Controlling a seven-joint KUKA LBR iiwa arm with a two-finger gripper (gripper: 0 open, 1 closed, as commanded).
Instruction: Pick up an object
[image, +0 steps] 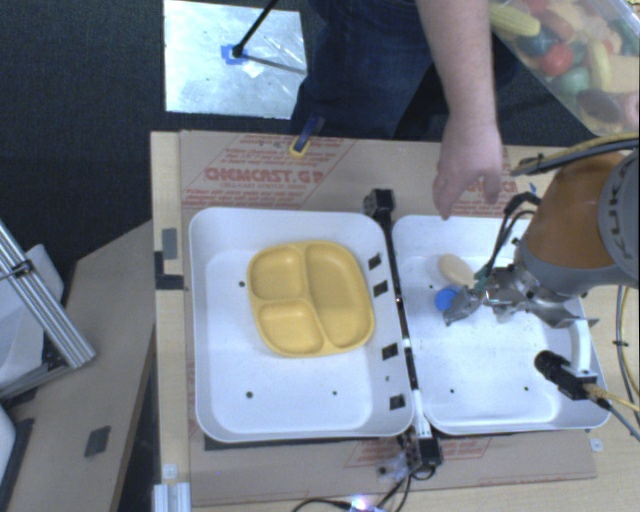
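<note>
Hovering over the right bin (500, 400), the gripper (462, 308) (finger state unclear) is crowded by a blue object (446, 298), a tan piece (456, 268) and a person's hand (468, 180).

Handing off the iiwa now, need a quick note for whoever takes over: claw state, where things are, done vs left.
Claw: low in the right bin, tip right beside the small blue object; open or shut can't be read at this angle, and nothing is visibly held.
Objects: blue object and a tan, rounded piece sit close together in the right bin's upper left. The yellow divided tray lies in the left bin.
A person's hand hangs over the right bin's far edge.
Done: approach to the blue object.
Left: confirm a grasp, lift clear.
</note>
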